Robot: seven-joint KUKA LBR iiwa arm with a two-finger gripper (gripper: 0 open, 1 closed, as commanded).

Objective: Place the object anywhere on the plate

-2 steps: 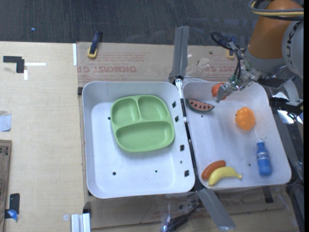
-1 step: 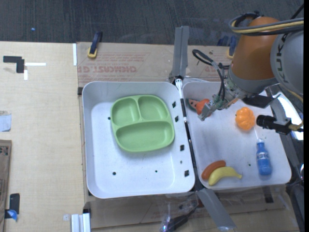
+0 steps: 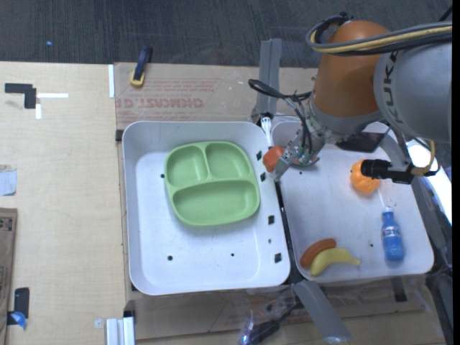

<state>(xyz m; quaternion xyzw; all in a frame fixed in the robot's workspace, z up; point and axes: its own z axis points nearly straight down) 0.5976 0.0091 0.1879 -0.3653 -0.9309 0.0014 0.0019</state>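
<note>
A green three-compartment plate (image 3: 212,184) lies in the left bin (image 3: 144,214), toward its back. My gripper (image 3: 279,162) hangs over the divide between the two bins, just right of the plate's right rim. A small round red-orange object (image 3: 271,157) sits between its fingertips, with the fingers shut on it. The object is above the left bin's right wall, a short way off the plate. The arm's orange band and grey wrist hide the back of the right bin.
The right bin (image 3: 338,207) holds an orange fruit (image 3: 364,179), a blue bottle (image 3: 392,238) lying down, a yellow banana (image 3: 336,260) and a red-orange piece (image 3: 316,249) beside it. A yellow-blue clamp (image 3: 141,66) lies on the cardboard behind the bins.
</note>
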